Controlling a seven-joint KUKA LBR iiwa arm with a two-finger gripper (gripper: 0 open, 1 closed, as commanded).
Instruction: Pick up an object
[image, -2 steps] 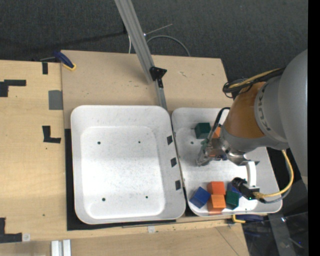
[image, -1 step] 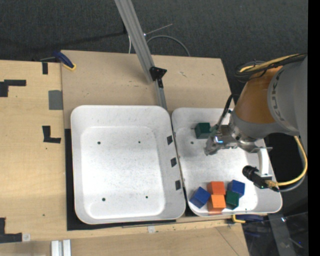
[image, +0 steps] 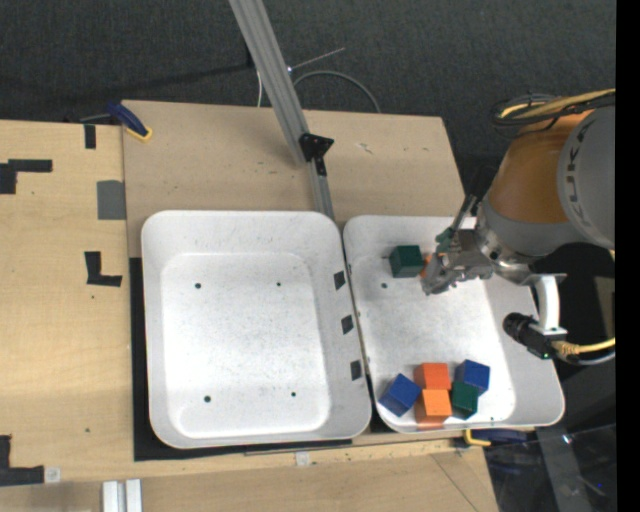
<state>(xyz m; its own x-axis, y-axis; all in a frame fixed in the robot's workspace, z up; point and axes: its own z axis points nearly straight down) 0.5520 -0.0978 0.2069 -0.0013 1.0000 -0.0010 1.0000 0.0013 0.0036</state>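
Over the right bin (image: 500, 330), the gripper (image: 441, 272) hangs at three o'clock of a green block (image: 405, 260). Whether it grips anything, I cannot tell. Five blocks (image: 436, 390) cluster at six o'clock.

Two white bins sit side by side on the wooden bench (image: 230, 150): the left bin (image: 160, 240) and the right bin (image: 535, 400), rims touching. A grey metal pole (image: 275, 75) slants across the top, a black bracket (image: 316, 147) clamped on it. Black tape marks (image: 97, 268) dot the left board, and a blue-and-yellow clamp (image: 130, 118) grips the far edge.
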